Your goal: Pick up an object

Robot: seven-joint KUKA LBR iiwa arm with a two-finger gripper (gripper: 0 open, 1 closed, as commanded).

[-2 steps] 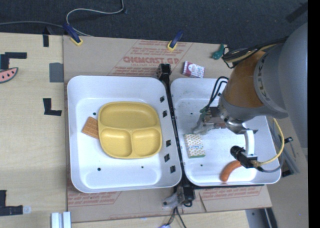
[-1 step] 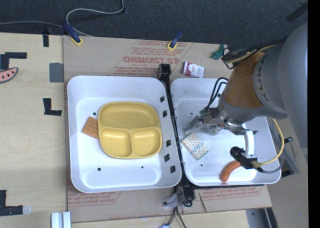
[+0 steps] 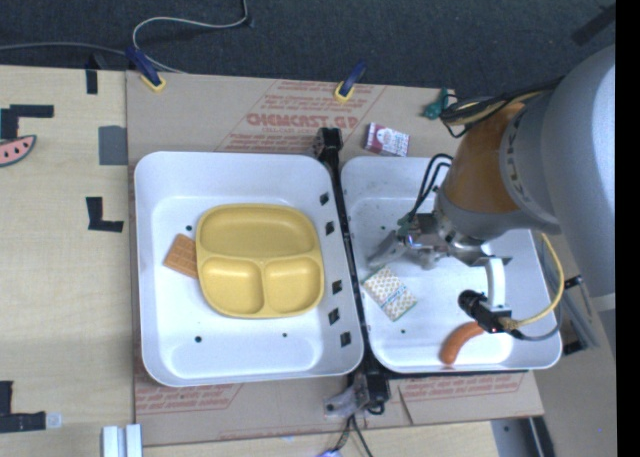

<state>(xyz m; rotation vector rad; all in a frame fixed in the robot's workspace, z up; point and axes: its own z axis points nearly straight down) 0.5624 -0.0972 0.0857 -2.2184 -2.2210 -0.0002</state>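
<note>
Lying nearest the camera, in the right bin, is a small orange sausage, close to that bin's front wall. Just above it sit a black fitting and a white part of the arm's tooling, with a yellow cable looping past.

Next back, same bin: a small patterned packet, white with coloured specks, flat on the floor near the divider between the bins.

Jaws: low over the right bin, just above and beside the packet, pointing toward the divider. Whether spread or pressed together cannot be told; nothing is seen between them.

Left bin: a yellow plate with three compartments, lying flat at centre. A tan cracker-like square lies touching the plate's left edge, partly under it.

Arm: grey with an orange band, entering from the right over the right bin's far corner.

Farther back, on the cardboard surface: a small red and white packet just behind the right bin; yellow clips at the cardboard's far edge; a white cord trailing over dark carpet beyond.
</note>
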